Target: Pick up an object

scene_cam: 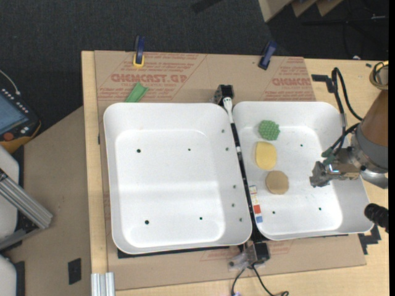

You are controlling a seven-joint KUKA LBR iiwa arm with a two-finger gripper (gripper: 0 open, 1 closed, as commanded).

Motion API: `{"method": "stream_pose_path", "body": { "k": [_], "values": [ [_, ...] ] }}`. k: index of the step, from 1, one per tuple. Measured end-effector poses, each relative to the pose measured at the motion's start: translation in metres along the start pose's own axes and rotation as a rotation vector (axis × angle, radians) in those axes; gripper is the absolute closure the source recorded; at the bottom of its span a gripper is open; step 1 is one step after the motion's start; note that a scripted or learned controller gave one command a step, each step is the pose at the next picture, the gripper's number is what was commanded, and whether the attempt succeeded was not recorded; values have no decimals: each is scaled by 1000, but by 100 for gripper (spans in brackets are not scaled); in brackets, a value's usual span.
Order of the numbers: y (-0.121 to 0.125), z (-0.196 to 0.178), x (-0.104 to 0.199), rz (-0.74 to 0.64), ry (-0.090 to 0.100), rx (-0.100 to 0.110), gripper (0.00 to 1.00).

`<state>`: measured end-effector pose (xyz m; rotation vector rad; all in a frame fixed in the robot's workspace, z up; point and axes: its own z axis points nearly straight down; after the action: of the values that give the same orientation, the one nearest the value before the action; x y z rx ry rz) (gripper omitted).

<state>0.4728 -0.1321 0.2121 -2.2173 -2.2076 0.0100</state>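
On the worktop (185, 66), two shallow white bins side by side: left bin (123, 184) bare of objects, right bin (308, 217) carrying all three. Reaching in from the right, grey arm (376, 137) bent low over the right bin's right half, ending in the end effector (320, 176) close above the bin floor, just right of the objects and apart from each. Cannot tell whether open or closed; nothing seen between its tips, so no grip to report. Lined up near the bin's left wall, from far to near: bumpy green ball (268, 129), pale yellow piece (266, 155), tan round piece (277, 182), the last nearest to the end effector and roughly level with it. Judged from this: approach mostly made, grasp and lift both left to do, no object off the floor yet. Likely target the tan round piece, needing a short move leftward before closing. Outside the bins, far left on the worktop, a small green scrap (136, 92).
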Motion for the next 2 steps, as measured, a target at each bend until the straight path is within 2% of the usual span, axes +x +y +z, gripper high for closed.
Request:
{"method": "stream_pose_path", "body": {
  "k": [1, 2],
  "values": [
    [40, -88, 76, -15, -4, -26, 100],
    [24, -161, 162, -16, -1, -24, 100]
  ]
}}
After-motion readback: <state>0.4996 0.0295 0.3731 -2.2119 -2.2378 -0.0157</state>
